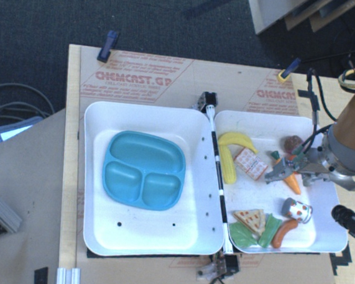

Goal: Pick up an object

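My gripper hangs low over the right bin, reaching in from the right, its grey tip above the bin's middle. An orange carrot lies right under and beside the tip; whether they touch cannot be told. A pink-and-white packet sits just left of the gripper. A yellow banana lies along the bin's left wall. A brown lump rests behind the gripper.
At the right bin's front lie a pizza slice, a green piece, a red sausage and a small can. The left bin holds a blue divided plate. Cables run behind the arm.
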Available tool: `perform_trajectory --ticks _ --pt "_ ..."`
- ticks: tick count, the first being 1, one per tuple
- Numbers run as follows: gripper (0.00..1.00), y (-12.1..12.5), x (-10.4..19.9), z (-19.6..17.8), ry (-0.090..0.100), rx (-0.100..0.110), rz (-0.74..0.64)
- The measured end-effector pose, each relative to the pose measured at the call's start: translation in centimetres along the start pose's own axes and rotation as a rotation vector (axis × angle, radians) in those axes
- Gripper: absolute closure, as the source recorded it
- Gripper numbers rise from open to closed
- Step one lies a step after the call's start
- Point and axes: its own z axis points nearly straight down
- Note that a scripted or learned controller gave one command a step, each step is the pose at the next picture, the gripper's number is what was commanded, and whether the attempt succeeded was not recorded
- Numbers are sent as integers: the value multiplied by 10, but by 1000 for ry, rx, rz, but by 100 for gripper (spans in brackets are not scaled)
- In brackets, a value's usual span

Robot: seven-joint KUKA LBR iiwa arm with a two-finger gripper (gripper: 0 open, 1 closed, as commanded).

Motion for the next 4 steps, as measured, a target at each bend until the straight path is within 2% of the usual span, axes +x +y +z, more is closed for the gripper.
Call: perform_trajectory --ticks 1,2,3,4 --pt "0 4 -65 129 -1 0 1" --pt "0 69 -78 81 -1 -2 -1" --pt "0 69 -68 129 1 2 0" --pt "100 70 -68 118 0 -1 0"
